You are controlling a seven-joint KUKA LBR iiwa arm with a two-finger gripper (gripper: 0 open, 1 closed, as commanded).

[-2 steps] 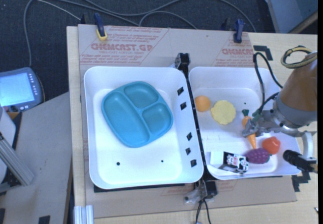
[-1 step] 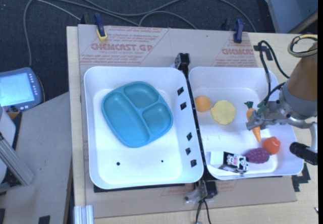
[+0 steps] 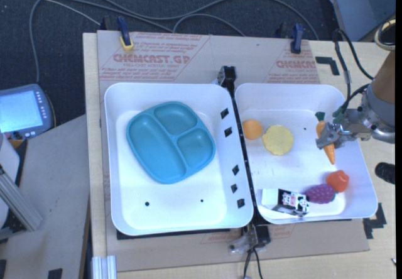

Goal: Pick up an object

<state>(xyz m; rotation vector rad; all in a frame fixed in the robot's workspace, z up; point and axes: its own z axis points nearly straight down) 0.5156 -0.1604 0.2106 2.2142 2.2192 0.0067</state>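
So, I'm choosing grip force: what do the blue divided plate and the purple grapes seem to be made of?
Blue divided plate: looks like hard moulded plastic, with a smooth, evenly coloured, slightly glossy surface and rounded compartment ridges. Purple grapes: probably toy plastic or rubber, bumpy and matte; too small to tell hard from soft.

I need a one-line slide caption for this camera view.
Grey arm's gripper hovers by an orange toy carrot in the right white bin; a blue divided plate lies in the left white bin.

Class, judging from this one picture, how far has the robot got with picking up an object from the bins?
Done: the gripper has reached the right bin and sits right at the toy carrot. In hand: it is working at the carrot, though a grip cannot be confirmed. Left: lifting it clear. The orange ball, yellow disc, grapes and red piece lie untouched.
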